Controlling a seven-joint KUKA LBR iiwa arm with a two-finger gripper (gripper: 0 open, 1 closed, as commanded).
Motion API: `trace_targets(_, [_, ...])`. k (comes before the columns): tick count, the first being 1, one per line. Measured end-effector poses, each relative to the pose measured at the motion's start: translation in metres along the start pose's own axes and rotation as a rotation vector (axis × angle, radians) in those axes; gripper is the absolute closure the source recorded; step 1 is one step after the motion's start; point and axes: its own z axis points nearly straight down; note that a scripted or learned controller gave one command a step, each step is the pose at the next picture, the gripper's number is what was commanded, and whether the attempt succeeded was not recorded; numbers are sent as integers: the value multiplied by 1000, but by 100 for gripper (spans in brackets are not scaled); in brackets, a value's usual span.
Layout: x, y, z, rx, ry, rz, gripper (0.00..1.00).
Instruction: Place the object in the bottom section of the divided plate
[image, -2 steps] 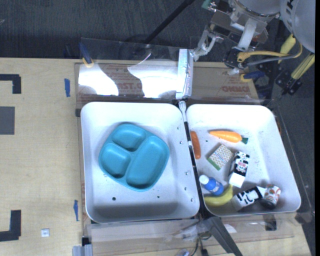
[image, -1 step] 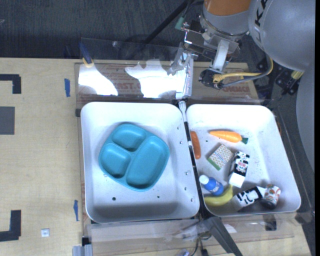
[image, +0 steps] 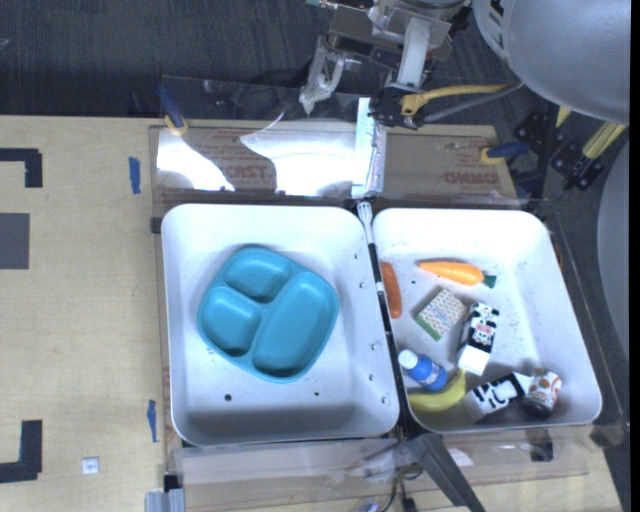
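Note:
A blue divided plate (image: 268, 310) lies in the left white bin (image: 190, 400), with two small sections toward its upper left and one large section at its lower right; nothing lies in any of them. The right bin (image: 570, 330) holds the loose objects: an orange carrot (image: 455, 271), a slim orange piece (image: 391, 290), a small green-and-tan box (image: 441, 312), a cow-patterned carton (image: 481, 330), a blue bottle (image: 425, 372) and a yellow banana (image: 440, 397). My gripper (image: 355, 90) hangs open beyond the bins' far edge, high above them, with nothing between its fingers.
A black-and-white item (image: 497, 392) and a small red-and-white figure (image: 541, 390) lie at the right bin's near corner. The ridge between the bins (image: 375, 300) runs between plate and objects. Clear panels (image: 270, 160) stand behind the bins, and the grey arm (image: 570, 50) fills the top right.

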Motion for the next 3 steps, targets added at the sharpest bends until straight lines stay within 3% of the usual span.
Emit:
trace_targets(1, [18, -5, 34, 4, -2, -32, 0])
trace_targets(2, [18, -5, 34, 4, -2, -33, 0])
trace_targets(3, [29, -8, 14, -2, 0, -186, 0])
